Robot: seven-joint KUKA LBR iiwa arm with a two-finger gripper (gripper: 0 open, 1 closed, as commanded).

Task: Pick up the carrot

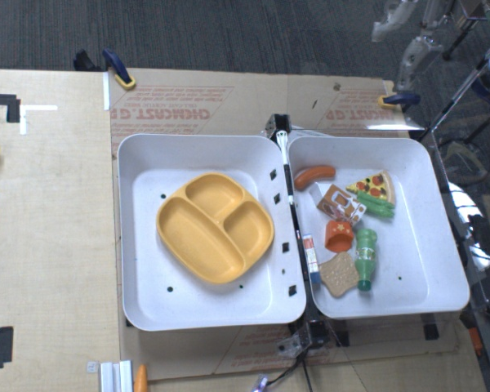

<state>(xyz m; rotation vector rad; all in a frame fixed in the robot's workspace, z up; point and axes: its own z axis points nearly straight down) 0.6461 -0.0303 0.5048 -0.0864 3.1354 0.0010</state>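
From the overhead camera, the stubby orange piece I take for the carrot [339,236] lies mid right bin [441,219], touching the green bottle [366,258]. My end effector [410,29] hangs far right; its state I cannot tell. I should descend vertically, straddling only the carrot.

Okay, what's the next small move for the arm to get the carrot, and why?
Probably bring the gripper from beyond the bench's far right corner to above the right bin, over the orange piece I take for the carrot. It lies crowded between a brown packet, a green bottle and a toast slice, so line up before descending.
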